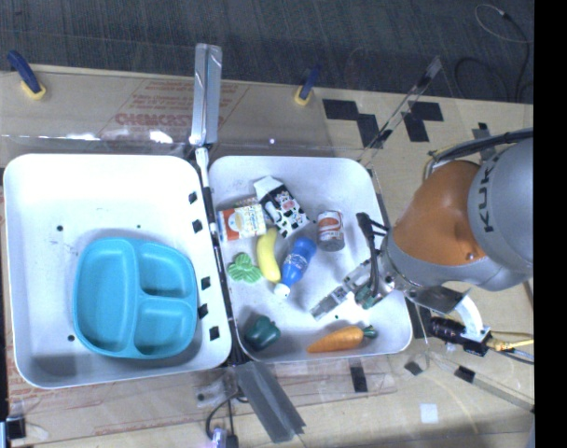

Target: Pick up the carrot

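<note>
I am working the approach: the end effector [344, 294] is hovering just above the carrot [339, 340], its grip state unclear to me. Next I am needing a short descent to straddle it.

One fixed camera looks down at a slant on my bench [125, 101]; both white bins [41, 185] are framed; I enter from its right.

Right white bin [381, 194]: orange carrot [338, 340] near front wall; two-finger gripper [344, 294] just above it; blue bottle [297, 261], yellow banana [268, 255]. Left white bin [22, 213]: blue divided plate [134, 297].
</note>
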Robot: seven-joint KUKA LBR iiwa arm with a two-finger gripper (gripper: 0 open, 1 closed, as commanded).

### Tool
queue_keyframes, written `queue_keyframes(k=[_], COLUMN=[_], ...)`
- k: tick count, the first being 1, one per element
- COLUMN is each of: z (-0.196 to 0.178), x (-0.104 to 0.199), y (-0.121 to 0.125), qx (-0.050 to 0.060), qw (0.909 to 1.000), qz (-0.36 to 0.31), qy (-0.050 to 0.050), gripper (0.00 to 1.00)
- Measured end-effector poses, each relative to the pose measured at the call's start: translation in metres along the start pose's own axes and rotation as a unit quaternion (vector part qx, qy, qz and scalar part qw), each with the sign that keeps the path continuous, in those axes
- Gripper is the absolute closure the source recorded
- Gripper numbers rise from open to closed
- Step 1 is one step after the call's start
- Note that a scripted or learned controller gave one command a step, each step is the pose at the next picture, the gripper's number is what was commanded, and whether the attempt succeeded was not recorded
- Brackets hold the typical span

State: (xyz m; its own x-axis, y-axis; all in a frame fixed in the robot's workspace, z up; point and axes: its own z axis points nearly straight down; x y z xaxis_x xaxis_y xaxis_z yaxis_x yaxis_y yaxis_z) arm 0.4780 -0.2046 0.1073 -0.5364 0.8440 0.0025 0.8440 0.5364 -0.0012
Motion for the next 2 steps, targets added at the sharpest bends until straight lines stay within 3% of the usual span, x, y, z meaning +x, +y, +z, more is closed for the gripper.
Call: queue_keyframes(k=[1,2], z=[0.015,0.005], x=[-0.004,-0.004], y=[-0.003,-0.002], qx=[0.0,0.0], qw=[0.9996,0.9996], qz=[-0.027,-0.029], qy=[0.0,0.0], gripper=[0.0,1.0])
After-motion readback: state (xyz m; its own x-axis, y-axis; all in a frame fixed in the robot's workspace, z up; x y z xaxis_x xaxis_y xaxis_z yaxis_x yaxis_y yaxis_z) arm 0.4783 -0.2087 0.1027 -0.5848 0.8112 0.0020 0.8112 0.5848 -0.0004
